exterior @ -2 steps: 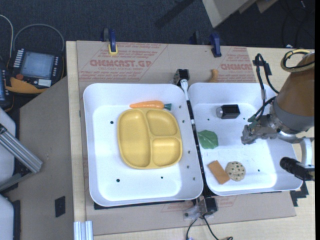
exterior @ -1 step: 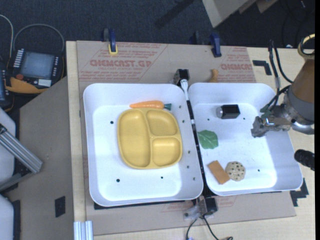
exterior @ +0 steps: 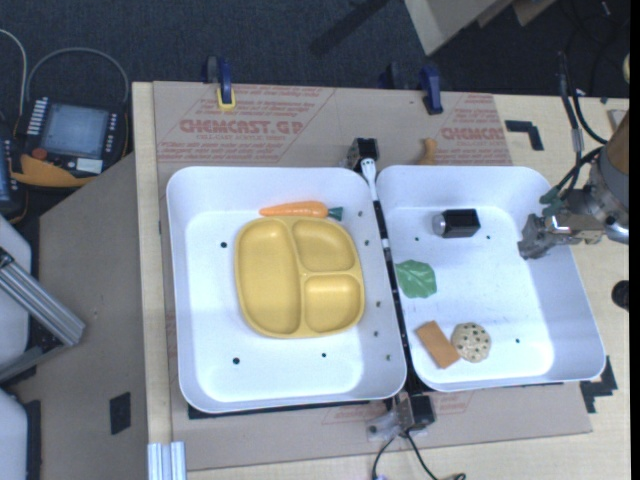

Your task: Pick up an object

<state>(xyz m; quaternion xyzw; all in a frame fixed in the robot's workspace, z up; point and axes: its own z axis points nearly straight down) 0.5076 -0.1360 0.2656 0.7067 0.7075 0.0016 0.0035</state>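
The hand [exterior: 537,236] hung over the right bin's [exterior: 570,298] far edge, carrying nothing I could see, its grip unreadable, so the approach seemed under way, with the nearby black block [exterior: 460,223] calling for a reach inward and down.

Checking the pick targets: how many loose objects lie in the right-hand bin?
4: a black block near the far side, a green piece by the left wall, and an orange wedge beside a speckled cookie at the near side.

The brown board [exterior: 300,118] under the bins reads "CHEMCAST G.P" in red.
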